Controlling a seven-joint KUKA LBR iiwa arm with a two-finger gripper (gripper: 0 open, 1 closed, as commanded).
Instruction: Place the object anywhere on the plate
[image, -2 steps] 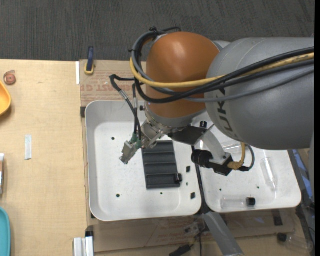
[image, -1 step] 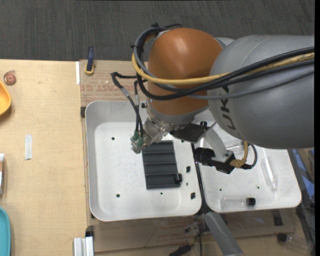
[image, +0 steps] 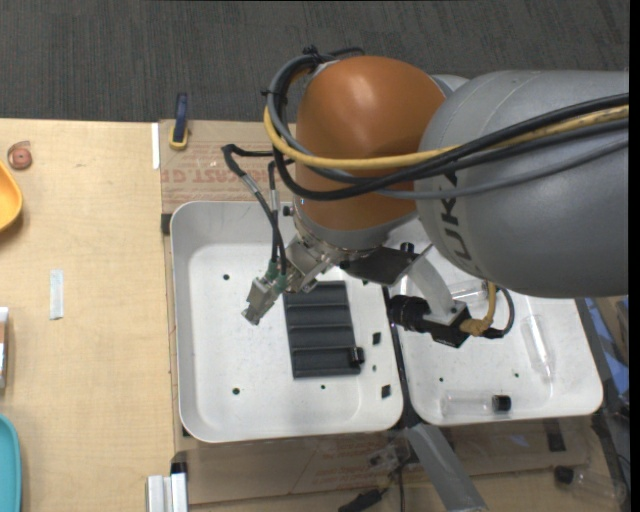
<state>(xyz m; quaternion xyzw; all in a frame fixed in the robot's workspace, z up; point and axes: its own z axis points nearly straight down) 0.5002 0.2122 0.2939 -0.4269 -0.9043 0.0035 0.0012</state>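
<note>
A teal rim (image: 8, 460) at the near left, outside the bins, may be the plate. In the left bin (image: 200, 400) a black ribbed block (image: 320, 335), probably the object, lies flat on the floor. Just beyond it hangs the gripper (image: 300, 268), seemingly poised for a grasp; whether it is spread or closed I cannot tell.

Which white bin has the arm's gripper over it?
The left white bin: the gripper hangs over it, beside a black ribbed block. The right white bin sits away from the gripper.
</note>
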